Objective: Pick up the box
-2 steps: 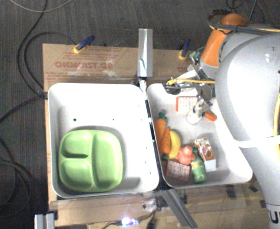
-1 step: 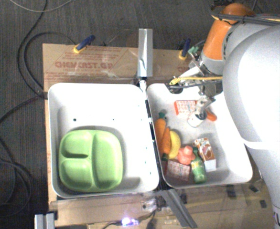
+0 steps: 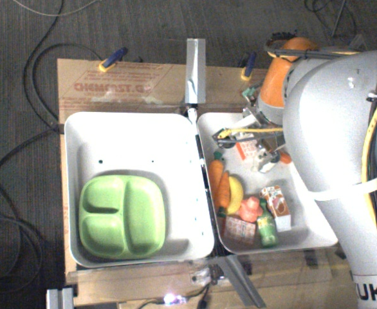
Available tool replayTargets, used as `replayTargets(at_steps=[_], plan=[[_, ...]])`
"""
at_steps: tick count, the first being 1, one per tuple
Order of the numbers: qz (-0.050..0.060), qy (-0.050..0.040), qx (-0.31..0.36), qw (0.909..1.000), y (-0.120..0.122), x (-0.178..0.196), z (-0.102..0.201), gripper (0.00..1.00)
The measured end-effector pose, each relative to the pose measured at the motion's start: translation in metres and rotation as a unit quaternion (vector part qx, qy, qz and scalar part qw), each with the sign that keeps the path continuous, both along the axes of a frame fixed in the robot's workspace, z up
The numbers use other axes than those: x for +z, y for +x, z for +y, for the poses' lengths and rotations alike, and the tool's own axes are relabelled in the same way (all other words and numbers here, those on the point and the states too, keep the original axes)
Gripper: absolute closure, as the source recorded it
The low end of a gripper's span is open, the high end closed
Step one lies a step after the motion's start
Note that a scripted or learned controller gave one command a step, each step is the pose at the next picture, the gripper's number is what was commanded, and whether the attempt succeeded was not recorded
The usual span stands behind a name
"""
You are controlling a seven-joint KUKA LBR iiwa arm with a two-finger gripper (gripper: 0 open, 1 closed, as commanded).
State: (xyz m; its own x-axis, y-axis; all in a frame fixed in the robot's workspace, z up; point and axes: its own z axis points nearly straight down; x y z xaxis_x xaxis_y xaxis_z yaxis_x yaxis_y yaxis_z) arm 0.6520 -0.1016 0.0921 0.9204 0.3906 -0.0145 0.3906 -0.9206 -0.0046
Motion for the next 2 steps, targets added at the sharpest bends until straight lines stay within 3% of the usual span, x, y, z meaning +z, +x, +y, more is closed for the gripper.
replayTargets(at_steps=[1,2], plan=[[-0.001,-0.0007,0.001,1.0000,0.000,0.008,0.000,1.00],[-0.005,0.0007,0.016,0.9999,-0.001,0.108,0.043,1.00]])
